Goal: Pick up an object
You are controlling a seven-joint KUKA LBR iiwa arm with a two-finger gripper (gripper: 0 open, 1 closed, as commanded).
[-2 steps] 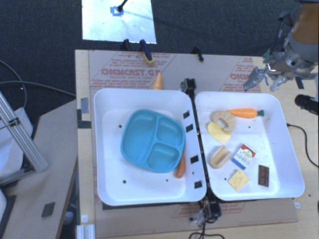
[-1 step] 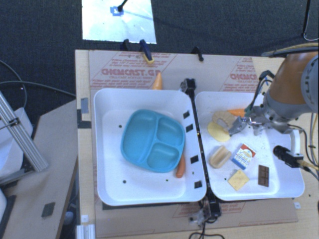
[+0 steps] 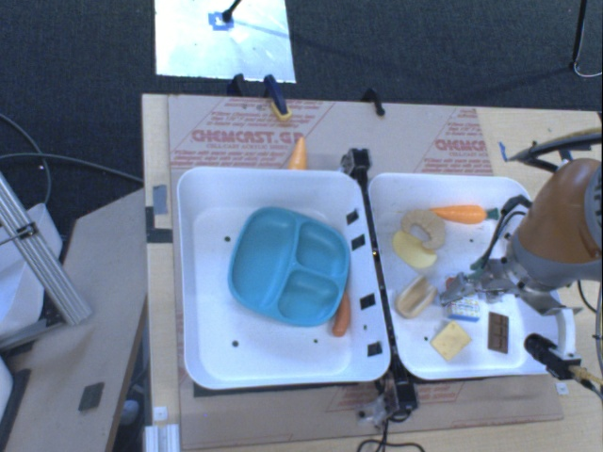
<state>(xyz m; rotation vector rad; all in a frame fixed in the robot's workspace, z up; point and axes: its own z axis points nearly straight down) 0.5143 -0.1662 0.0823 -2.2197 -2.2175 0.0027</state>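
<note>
In the right bin (image 3: 513,191) I see my gripper (image 3: 460,295) low beside a tan curved piece (image 3: 415,297); its grip I cannot tell. A glossy blue divided plate (image 3: 287,265) fills the left bin (image 3: 203,252) on the cardboard-topped bench (image 3: 405,130).

Both white bins (image 3: 207,281) look smooth glossy plastic; the blue divided plate (image 3: 287,264) is matt plastic; the desk (image 3: 396,130) is printed paper-faced board.
</note>
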